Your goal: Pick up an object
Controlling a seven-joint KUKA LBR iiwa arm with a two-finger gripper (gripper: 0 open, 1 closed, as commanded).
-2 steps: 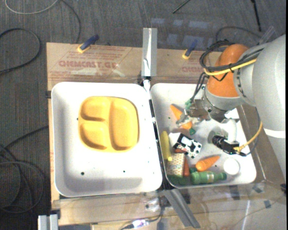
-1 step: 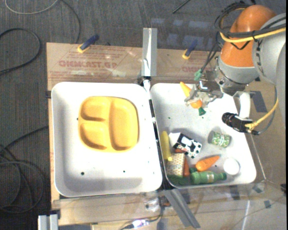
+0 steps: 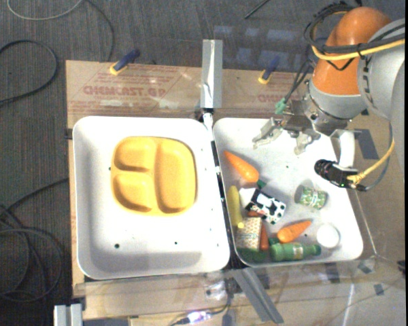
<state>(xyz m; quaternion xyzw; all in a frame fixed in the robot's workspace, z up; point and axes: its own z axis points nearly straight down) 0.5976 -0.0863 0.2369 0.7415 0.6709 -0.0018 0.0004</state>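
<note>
- The grey arm with the orange band comes in from the right, and its two-finger metal gripper (image 3: 286, 135) hangs over the top part of the right shallow white bin (image 3: 357, 231).
- Jaws are spread apart with nothing between them. One finger points down-left, the other sits more to the right, and there's bare bin floor under both.
- Closest pickable thing is the big orange plastic carrot (image 3: 242, 166), lying at a slant just below and left of the gripper, not touching it.
- Under that carrot is a little black-and-white cow-patterned toy (image 3: 266, 207), with a thin yellow stick-shaped item (image 3: 234, 205) along the bin's left wall beside it.
- Near the bottom edge: a smaller orange carrot with a green top (image 3: 292, 231), a dark green bottle lying on its side (image 3: 294, 251), and a tan patterned packet (image 3: 249, 235) left of them. These are pretty much piled against each other.
- A small clear greenish jar (image 3: 312, 197) sits by itself more to the right, and a round white lid-like disc (image 3: 327, 236) is in the lower right corner.
- The left shallow white bin (image 3: 95, 243) has a yellow plastic divided plate with three compartments (image 3: 154, 174) lying flat in its upper middle.
- Both bins sit side by side on a brown cardboard sheet (image 3: 139, 87) with a blue-and-yellow clamp (image 3: 124, 62) at its top edge.
</note>
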